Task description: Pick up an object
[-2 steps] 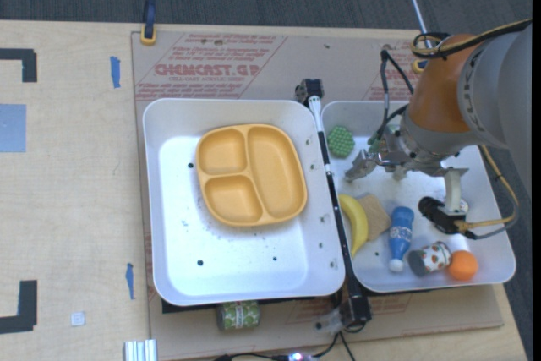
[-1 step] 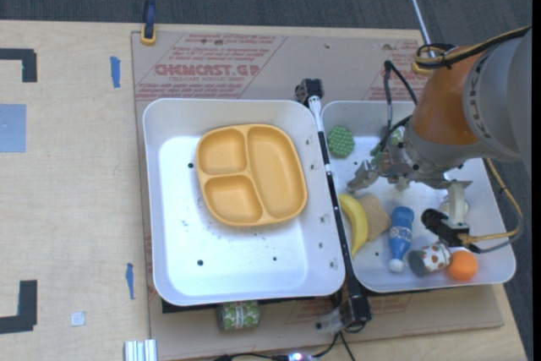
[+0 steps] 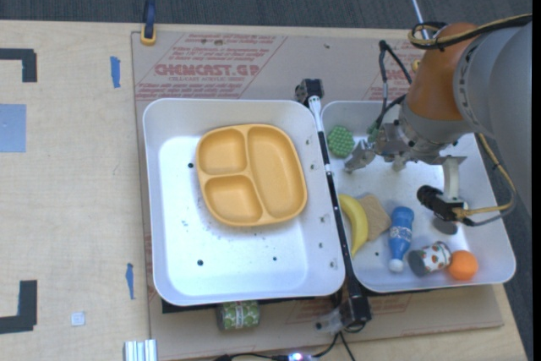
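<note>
My gripper (image 3: 362, 158) hangs low over the back left part of the right bin (image 3: 499, 254), reaching in from the right. Just to its left lies a green knobbly ball (image 3: 341, 140), close to the gripper but apart from it. Toward the front of the same bin are a banana (image 3: 355, 220) resting on a tan slab (image 3: 377, 217), a blue bottle (image 3: 400, 237), a small white and red figure (image 3: 429, 258) and an orange ball (image 3: 462, 265). I see nothing held in the gripper.
The left bin (image 3: 169, 207) holds a yellow divided plate (image 3: 250, 174). A black divider bar (image 3: 325, 173) runs between the bins. A green can (image 3: 239, 315) lies on the board in front of the left bin.
</note>
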